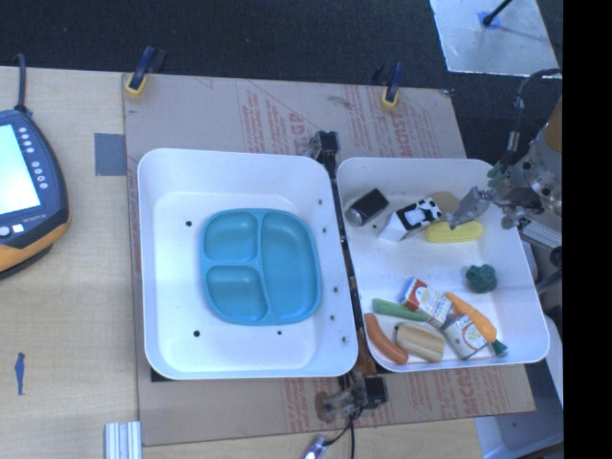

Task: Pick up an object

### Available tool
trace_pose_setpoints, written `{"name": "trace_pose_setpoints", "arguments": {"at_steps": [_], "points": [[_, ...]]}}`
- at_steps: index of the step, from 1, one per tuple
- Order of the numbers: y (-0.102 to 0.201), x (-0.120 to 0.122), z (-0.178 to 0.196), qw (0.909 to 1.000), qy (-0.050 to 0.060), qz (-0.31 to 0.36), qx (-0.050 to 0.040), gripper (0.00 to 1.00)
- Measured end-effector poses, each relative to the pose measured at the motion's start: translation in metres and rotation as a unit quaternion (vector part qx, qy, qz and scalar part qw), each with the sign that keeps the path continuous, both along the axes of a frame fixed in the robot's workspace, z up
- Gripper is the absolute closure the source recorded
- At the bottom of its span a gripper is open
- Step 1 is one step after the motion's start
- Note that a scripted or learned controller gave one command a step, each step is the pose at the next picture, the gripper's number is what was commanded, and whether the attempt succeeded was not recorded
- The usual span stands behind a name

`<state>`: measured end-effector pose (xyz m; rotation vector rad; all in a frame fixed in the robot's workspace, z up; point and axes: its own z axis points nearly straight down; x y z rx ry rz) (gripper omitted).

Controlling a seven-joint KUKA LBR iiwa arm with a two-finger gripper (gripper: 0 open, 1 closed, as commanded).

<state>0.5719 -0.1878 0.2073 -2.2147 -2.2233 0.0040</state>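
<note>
Two shallow white bins sit side by side on the bench; the left bin (153, 256) carries a blue divided plate (260, 265) near its middle; the right bin (532, 285) carries the small toys. At its far edge lie a dark cylinder (366, 207), a black-and-white carton (416, 216) and a yellow banana (453, 232). A green broccoli piece (481, 276) lies alone near the right edge. At the near edge are crowded a sausage (384, 340), a bread roll (421, 341), a green bean (400, 309), a carrot (473, 317) and two small printed packets, one (427, 300) beside the other (465, 337). The pincer (470, 205) hangs at the far right corner of the right bin, just above the banana; whether it is wide or narrow I cannot tell. A tablet controller (24, 185) rests at the left edge of the bench.
</note>
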Motion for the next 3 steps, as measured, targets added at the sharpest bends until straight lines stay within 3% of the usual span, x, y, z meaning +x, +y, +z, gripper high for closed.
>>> {"name": "trace_pose_setpoints", "arguments": {"at_steps": [1, 2, 3], "points": [[0.039, 0.029, -0.096, 1.0000, -0.006, 0.000, -0.0015, 0.00], [0.071, 0.060, -0.101, 1.0000, -0.001, -0.004, -0.0047, 0.00], [0.074, 0.087, -0.104, 1.0000, 0.001, 0.001, -0.0015, 0.00]]}}
